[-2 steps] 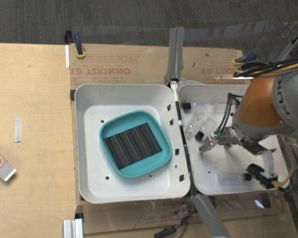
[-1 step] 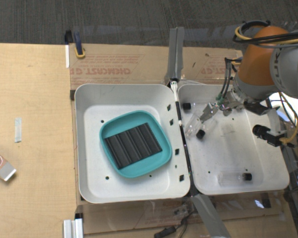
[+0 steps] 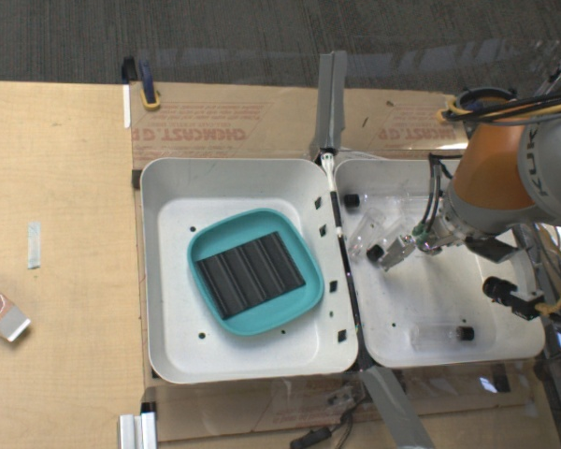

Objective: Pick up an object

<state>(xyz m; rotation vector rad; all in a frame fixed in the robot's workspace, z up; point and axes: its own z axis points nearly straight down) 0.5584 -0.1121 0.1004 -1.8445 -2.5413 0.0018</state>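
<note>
Teal tray [image 3: 255,271] with a ribbed black insert sits in the left bin [image 3: 168,204], well apart from the arm [image 3: 491,171], which reaches into the right bin [image 3: 430,340]. The gripper [image 3: 393,249] hangs low over that bin's upper left part, probably lined up on a clear, crinkly plastic item [image 3: 372,223] lying just beside it. That item looks transparent and hard to outline against the white floor. Whether the fingers are spread or closed I cannot tell; nothing is visibly held between them.
</note>
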